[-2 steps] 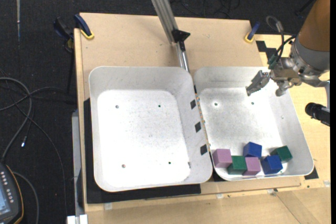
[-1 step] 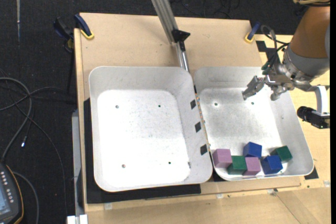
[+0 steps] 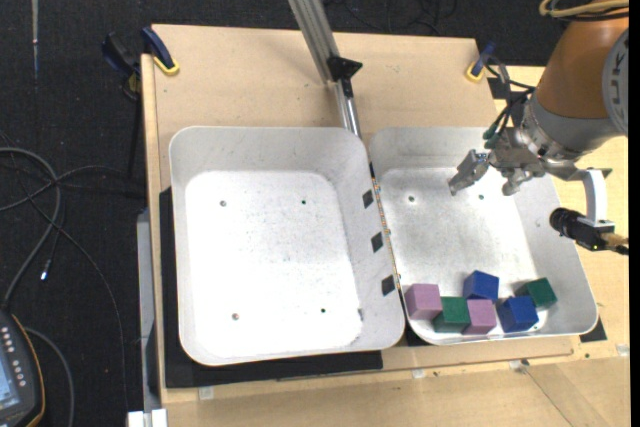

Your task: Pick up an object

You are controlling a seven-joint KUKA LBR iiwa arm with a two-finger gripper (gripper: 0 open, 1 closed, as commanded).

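Note:
Several small blocks lie clustered at the near edge of the right bin (image 3: 450, 235): a purple block (image 3: 424, 300), a green block (image 3: 455, 313), a blue block (image 3: 481, 285), a second purple block (image 3: 481, 316), a second blue block (image 3: 517, 313) and a second green block (image 3: 541, 292). My gripper (image 3: 490, 178) hangs over the far part of the right bin, well behind the blocks. It is open, its fingers spread, with nothing between them.
The left bin (image 3: 200, 215) lies beside the right one on the wooden bench (image 3: 250, 75). A slanted metal rod (image 3: 310, 5) comes down to the seam between the bins at the back. Clamps sit at the bench's far corners.

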